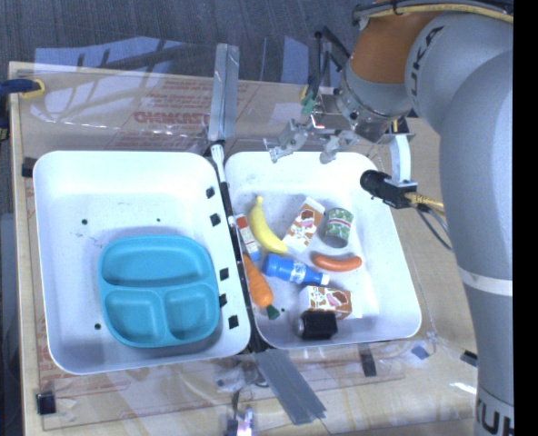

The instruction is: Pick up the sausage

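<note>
Sausage, orange-brown and glossy [336, 262], lying in the right white bin [392, 280].
Metal two-finger tool [310, 145] hovers upper centre, fingers apart, nothing between them.

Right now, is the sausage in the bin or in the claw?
In the bin. The sausage lies flat on the right bin's floor beside the small can, apart from the claw.

The sausage [336, 262] lies in the right bin [392, 312], just below a green can [338, 226] and right of a blue bottle [292, 270]. A banana [265, 227] and carrot [259, 284] lie further left of it. The gripper [307, 145] hangs above the bin's far rim, fingers spread, well apart from the sausage. A blue tray [156, 291] sits in the left bin [60, 207]
</note>
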`<state>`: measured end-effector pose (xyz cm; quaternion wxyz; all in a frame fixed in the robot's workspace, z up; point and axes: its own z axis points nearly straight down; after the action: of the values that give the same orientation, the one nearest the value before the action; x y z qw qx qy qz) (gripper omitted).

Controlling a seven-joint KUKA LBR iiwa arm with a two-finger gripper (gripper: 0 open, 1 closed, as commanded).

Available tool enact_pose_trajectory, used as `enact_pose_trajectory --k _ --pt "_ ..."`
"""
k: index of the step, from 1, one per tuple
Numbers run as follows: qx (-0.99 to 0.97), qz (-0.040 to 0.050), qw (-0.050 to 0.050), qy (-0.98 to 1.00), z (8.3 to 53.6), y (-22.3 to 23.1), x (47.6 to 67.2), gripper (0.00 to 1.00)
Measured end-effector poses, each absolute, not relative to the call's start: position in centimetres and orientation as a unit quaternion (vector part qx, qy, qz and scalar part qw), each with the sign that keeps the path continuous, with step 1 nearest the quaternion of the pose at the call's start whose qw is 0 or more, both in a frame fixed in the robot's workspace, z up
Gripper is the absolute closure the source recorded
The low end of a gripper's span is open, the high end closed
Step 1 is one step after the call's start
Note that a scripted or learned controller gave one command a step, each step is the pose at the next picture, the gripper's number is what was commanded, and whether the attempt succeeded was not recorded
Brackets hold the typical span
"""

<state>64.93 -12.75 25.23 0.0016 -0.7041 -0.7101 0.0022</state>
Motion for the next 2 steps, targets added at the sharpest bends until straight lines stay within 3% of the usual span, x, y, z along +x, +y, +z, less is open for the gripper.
enact_pose_trajectory --k 1,2 --pt "-0.685 0.0019 0.002 -0.729 16.9 -17.9 56.6 0.0" --pt "-0.6 0.0006 0.001 -0.8 9.1 -21.0 53.5 0.0"
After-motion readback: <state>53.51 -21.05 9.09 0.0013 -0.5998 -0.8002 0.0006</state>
